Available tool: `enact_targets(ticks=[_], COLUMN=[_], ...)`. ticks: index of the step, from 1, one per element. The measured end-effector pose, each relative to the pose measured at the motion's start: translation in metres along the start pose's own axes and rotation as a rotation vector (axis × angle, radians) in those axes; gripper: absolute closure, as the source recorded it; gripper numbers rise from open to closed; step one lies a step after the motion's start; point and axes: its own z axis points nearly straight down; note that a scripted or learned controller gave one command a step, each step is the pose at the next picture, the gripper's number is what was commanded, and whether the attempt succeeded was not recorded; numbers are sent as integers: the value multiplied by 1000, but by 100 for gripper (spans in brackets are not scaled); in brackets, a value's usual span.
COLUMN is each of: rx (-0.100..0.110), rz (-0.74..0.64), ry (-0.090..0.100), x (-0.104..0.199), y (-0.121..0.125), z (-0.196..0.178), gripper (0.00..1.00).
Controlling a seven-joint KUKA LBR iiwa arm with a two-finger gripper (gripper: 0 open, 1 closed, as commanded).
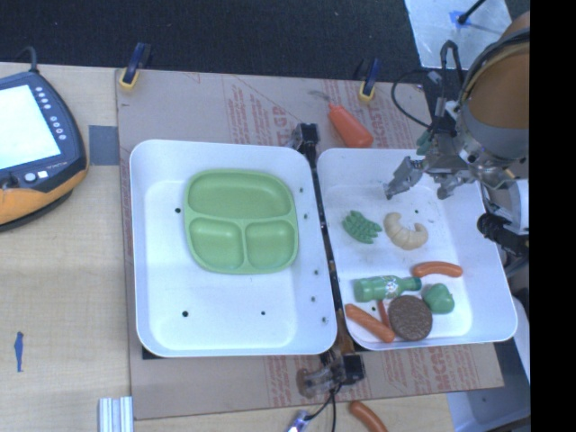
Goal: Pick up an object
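Camera view: right white bin [486,268], 6 o'clock, brown round cookie [410,317]; centre, pale curved croissant [407,232]. Two-finger gripper [423,180] at 12 o'clock, spread, holding nothing. Suggest descending squarely over croissant before closing.

Bins [153,241] white. Tray [241,220] light green. Croissant [407,230] pale tan. Sausage [437,269] orange-red. Bottle [385,287] green w/ white label. Cookie [410,318] dark brown. Carrot [368,323] orange. Pendant [36,147] orange/grey, white screen.
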Motion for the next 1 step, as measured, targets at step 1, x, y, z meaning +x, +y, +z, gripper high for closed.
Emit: enact_targets(ticks=[1], rx=[1], rz=[0], ry=[-1], x=[-1], y=[-35], z=[145], gripper=[0])
